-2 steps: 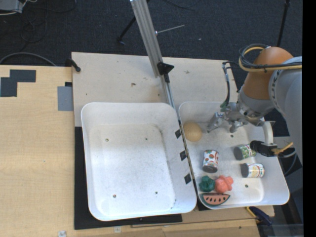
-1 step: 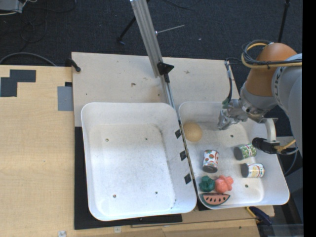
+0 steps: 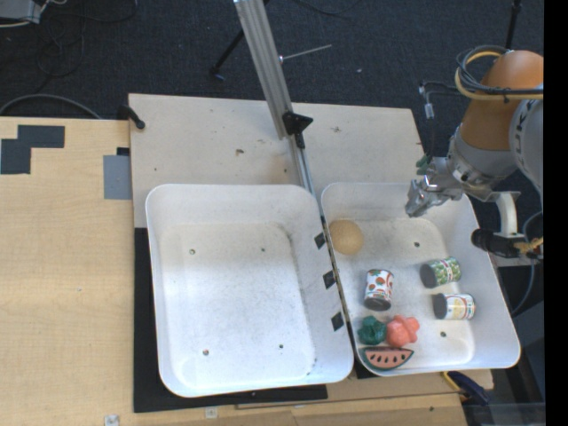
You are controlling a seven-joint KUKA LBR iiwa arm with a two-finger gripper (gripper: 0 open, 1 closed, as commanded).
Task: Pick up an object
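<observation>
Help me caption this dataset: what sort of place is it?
Likely a robotics lab: a robot arm over two white bins holding toy food, cables on dark carpet.

Right bin (image 3: 497, 349) holds tan ball (image 3: 345, 236), strawberry can (image 3: 379, 288), two small tins on their sides (image 3: 441, 272) (image 3: 455, 306), watermelon slice (image 3: 387, 358), green and orange toys (image 3: 372, 331) (image 3: 403, 329).

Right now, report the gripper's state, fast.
Two-finger gripper: open or shut cannot be told from this view. It hovers over the far edge of the right shallow white bin, with nothing visibly held.
</observation>
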